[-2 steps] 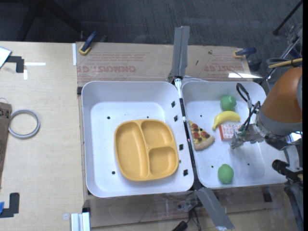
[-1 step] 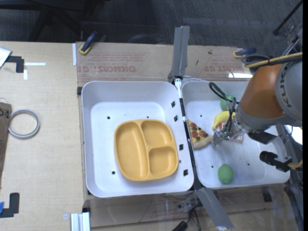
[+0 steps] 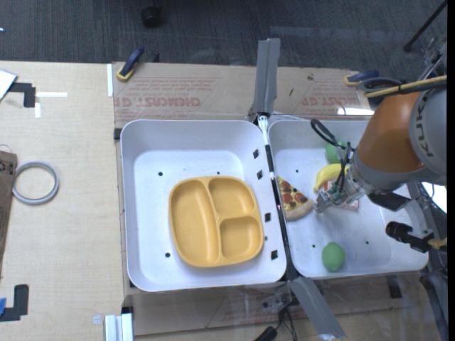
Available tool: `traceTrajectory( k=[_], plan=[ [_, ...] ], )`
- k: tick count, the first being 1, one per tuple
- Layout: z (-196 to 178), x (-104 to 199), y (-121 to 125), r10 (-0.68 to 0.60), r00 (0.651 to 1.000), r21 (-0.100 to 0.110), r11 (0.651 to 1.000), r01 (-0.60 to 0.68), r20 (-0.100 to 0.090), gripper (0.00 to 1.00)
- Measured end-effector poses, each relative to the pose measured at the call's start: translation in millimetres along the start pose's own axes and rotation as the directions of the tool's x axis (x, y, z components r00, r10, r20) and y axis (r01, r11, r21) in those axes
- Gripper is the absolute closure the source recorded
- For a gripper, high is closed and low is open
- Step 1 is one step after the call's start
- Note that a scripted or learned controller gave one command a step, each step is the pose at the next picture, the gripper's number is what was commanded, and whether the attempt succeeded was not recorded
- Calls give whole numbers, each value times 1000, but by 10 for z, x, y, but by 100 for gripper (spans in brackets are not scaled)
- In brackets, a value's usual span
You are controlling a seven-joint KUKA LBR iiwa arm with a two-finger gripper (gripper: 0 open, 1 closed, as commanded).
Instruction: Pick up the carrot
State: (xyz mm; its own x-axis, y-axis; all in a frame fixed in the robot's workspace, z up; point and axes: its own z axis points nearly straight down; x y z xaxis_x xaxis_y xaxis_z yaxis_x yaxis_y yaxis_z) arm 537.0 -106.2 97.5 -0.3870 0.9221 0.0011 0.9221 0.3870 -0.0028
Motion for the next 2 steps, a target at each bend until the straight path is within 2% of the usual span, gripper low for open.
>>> traceTrajectory(
  k=[1,2],
  plan=[
    [-74,-10,-3,4,1000,1,1000,-4,-1,100],
    [65,-409,875,-146,989,-3,989,146,2,100]
  ],
)
